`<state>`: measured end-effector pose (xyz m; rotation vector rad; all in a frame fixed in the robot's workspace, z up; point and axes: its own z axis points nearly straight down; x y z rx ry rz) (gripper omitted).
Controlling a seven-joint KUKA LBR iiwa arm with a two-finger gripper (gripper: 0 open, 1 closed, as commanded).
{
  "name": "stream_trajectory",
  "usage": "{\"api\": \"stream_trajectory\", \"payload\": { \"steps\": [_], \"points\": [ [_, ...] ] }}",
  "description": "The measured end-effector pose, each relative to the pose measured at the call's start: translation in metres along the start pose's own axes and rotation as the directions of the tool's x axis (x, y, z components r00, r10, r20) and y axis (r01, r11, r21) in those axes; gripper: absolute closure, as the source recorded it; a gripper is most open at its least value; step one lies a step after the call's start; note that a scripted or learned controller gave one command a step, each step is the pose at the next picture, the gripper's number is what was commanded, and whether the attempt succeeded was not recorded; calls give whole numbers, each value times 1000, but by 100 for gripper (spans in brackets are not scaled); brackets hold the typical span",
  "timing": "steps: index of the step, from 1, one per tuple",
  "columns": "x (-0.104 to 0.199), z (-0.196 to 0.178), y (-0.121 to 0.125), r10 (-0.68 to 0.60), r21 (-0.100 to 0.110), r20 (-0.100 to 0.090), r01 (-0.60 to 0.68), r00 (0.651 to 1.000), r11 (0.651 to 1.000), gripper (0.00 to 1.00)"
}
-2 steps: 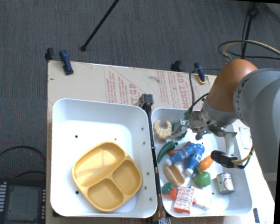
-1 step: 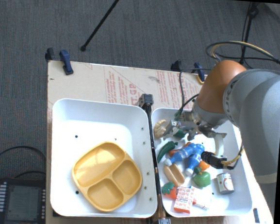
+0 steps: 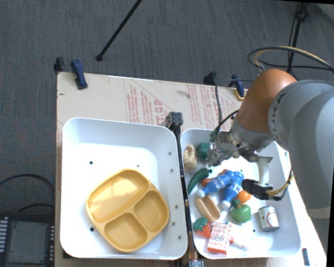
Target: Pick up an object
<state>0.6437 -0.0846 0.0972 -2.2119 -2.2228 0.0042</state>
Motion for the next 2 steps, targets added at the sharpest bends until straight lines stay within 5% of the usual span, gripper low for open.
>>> {"api": "stream_trajectory", "payload": {
  "steps": [1,2],
  "points": [
    [0,0,0,0,-1,0,0,1000,1000,0],
    [0,-10,0,0,0,-1,0,1000,1000,100]
  ]
}}
